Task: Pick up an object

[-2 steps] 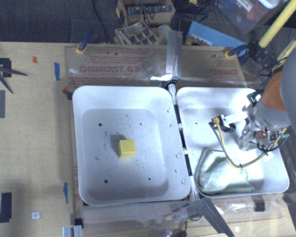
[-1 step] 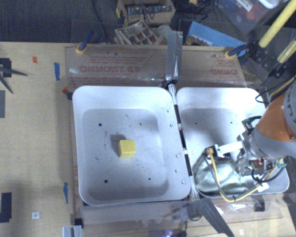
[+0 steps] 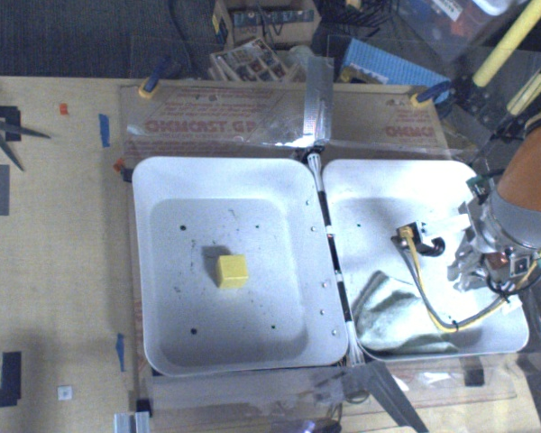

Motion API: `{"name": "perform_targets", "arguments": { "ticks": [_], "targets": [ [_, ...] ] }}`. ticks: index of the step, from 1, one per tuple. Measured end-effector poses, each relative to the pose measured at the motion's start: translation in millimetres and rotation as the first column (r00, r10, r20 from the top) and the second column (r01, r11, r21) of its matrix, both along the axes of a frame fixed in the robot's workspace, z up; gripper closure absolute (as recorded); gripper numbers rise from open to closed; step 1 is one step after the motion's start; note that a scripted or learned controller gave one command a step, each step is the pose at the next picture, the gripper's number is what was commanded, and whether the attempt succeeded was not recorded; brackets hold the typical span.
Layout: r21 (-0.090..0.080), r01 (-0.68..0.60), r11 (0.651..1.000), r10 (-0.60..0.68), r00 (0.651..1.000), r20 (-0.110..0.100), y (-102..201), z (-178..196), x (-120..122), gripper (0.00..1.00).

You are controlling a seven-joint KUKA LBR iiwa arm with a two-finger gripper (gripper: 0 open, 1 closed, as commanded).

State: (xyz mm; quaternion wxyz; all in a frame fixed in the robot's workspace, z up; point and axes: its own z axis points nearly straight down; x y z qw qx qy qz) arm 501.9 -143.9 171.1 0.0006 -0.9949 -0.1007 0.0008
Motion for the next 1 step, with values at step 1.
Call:
{"name": "perform_targets", "arguments": {
  "ticks": [1],
  "targets": [
    [0.003, -0.145, 0.989, 0.145, 0.989, -0.002, 17.6, -27.8, 6.6, 1.00]
  ]
}}
